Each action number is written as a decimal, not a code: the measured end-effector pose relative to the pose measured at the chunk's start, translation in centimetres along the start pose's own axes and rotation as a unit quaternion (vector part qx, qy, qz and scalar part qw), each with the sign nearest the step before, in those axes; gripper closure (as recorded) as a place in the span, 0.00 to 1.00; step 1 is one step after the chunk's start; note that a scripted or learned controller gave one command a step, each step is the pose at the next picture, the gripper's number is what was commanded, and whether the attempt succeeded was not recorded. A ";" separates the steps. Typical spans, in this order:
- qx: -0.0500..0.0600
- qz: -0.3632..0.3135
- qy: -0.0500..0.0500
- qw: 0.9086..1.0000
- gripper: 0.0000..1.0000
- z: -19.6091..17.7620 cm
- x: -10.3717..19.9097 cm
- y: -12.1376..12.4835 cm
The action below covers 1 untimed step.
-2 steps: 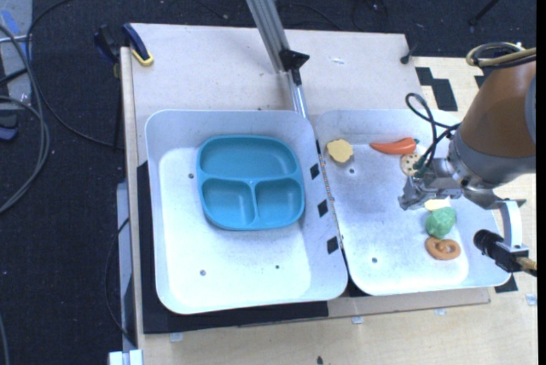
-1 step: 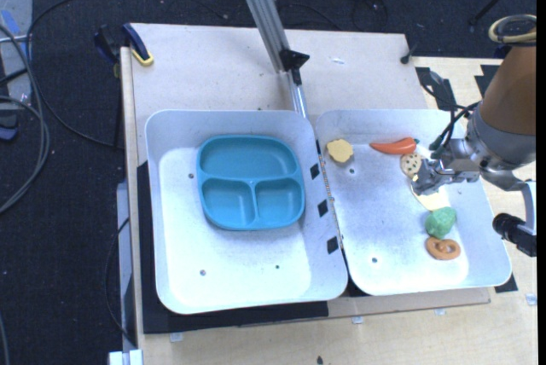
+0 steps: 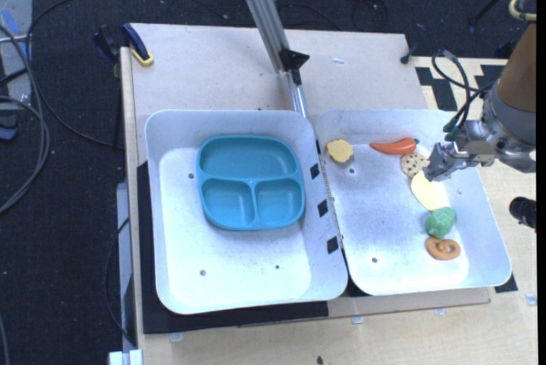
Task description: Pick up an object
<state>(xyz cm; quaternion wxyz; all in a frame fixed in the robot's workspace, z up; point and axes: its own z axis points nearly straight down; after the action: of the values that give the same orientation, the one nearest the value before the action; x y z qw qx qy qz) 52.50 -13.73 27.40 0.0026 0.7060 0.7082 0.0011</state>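
Toys lie spread out in right bin [image 3: 478, 269], easy to reach. Jaws [image 3: 433, 170] sit low by cookie [image 3: 414, 164] & yellow slice [image 3: 429, 192]; can't tell if open.

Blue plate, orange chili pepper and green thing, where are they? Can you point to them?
Blue plate [image 3: 252, 182], camera view, on the ridge between its compartments.
Orange chili pepper [image 3: 393, 147], camera view, on the middle of its body.
Green thing [image 3: 441, 222], camera view, on its middle.
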 end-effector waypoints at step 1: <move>0.001 0.000 0.000 1.000 1.00 -2.2 0.0 0.1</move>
<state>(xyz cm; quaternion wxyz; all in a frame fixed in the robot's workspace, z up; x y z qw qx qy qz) 52.59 -13.74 29.61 0.0017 0.7061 0.7081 0.0008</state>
